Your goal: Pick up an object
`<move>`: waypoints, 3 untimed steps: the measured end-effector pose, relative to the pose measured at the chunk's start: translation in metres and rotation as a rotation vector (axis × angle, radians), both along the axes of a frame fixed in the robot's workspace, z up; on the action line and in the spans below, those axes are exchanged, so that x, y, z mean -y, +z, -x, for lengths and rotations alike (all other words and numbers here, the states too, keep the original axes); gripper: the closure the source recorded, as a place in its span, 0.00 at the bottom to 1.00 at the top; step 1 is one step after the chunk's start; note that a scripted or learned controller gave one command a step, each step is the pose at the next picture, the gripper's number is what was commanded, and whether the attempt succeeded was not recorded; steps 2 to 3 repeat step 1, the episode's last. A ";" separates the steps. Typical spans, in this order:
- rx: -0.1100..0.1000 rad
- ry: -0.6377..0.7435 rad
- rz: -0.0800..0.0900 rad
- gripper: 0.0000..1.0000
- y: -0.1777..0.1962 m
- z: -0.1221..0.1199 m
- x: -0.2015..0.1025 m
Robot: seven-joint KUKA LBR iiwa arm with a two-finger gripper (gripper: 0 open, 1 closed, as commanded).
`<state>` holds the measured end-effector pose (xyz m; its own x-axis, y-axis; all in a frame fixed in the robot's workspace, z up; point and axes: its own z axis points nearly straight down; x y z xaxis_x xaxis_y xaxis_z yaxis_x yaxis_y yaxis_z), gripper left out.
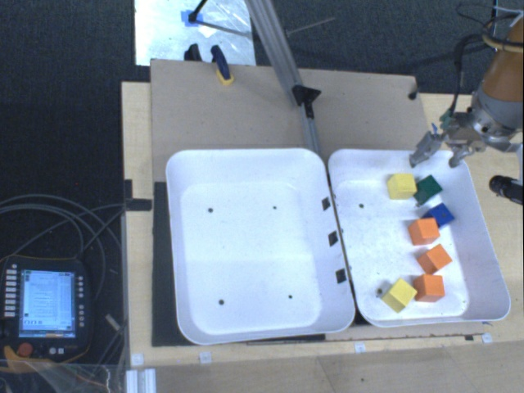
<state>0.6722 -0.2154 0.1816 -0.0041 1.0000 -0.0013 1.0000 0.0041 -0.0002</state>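
Observation:
The right bin (pixel 368 219) holds several small blocks. A yellow block (pixel 401 186) lies near its far edge, touching a dark green block (pixel 427 189). A blue block (pixel 441 214) sits just below them. Three orange blocks (pixel 423 231) (pixel 435 259) (pixel 429 287) run down the right side, and a second yellow block (pixel 399 294) lies at the front. My gripper (pixel 440 153) hovers over the bin's far right rim, just above the green block. Its two fingers are spread apart with nothing between them.
The left bin (pixel 246 244) stands beside the right one. A grey pole (pixel 274 39) slants across the back of the bench. A clamp (pixel 221 65) lies at the bench's far edge. A teach pendant (pixel 45 305) with cables rests on the floor at left.

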 end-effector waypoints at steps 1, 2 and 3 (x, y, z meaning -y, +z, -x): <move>0.000 0.002 0.000 0.00 -0.041 -0.002 -0.001; 0.000 0.002 0.000 0.00 -0.041 -0.002 -0.001; 0.000 0.002 0.000 0.00 -0.041 -0.002 -0.001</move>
